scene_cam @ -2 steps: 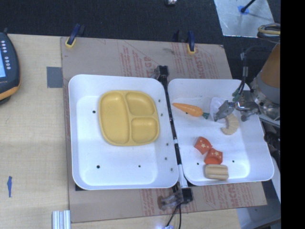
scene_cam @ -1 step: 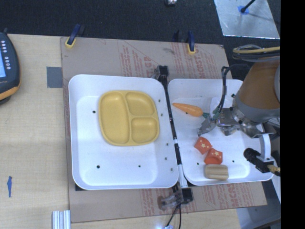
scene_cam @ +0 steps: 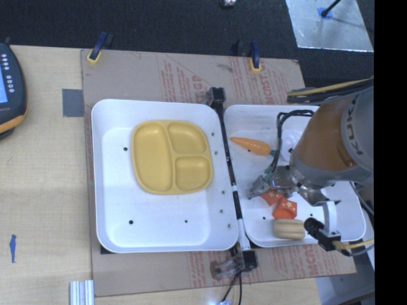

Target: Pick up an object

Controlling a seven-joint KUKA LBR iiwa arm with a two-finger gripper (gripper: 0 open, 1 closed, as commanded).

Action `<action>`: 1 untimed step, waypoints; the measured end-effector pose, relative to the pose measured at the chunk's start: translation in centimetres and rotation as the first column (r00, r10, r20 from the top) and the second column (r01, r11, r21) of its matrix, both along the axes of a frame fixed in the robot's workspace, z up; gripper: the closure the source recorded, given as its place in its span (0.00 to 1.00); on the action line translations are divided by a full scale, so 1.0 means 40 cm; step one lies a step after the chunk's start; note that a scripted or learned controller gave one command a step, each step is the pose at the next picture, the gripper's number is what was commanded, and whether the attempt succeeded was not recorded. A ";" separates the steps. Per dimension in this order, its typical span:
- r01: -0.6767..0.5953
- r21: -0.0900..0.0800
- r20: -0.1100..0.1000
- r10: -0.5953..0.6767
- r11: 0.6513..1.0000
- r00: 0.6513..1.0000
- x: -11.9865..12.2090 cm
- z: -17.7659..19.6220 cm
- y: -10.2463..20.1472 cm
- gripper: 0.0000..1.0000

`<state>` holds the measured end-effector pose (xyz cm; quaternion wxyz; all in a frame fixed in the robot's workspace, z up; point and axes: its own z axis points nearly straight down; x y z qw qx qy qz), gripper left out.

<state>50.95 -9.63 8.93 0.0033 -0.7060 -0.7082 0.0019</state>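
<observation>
Camera view: pincer [scene_cam: 264, 186] beside carrot [scene_cam: 252, 146].

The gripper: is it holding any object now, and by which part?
It cannot be told. The gripper is low in the right bin, next to the red piece; nothing visibly sits between its fingers.

Two bins [scene_cam: 108, 170], one plate [scene_cam: 172, 155], one carrot [scene_cam: 251, 145]
</observation>
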 end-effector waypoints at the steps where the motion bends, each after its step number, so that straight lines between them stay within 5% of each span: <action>1: 0.000 -0.003 0.003 0.000 1.000 1.000 0.002 0.031 -0.005 1.00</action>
